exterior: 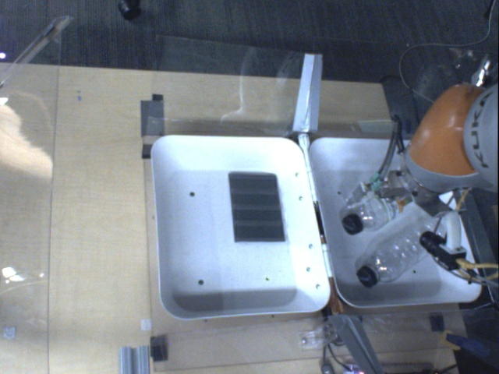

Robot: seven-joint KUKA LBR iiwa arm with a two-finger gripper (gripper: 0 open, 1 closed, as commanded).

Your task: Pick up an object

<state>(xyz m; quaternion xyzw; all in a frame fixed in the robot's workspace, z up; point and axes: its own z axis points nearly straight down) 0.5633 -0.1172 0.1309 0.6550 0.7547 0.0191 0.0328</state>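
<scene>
Two clear plastic bottles with black caps lie in the right bin (343, 162). The upper bottle (373, 207) points its cap to the left. Just below it lies the lower bottle (399, 253), with its cap toward the bin's front. My gripper (403, 190) hangs low under the orange wrist band, right at the upper bottle's far end, and the wrist hides most of it. A flat black ribbed block (256, 206) rests in the middle of the left bin (179, 232).
A metal divider strip (308, 96) runs back from where the two bins meet. Cables and a black connector (441, 250) trail along the right bin's right side. Brackets stand at the bench's front edge (343, 341).
</scene>
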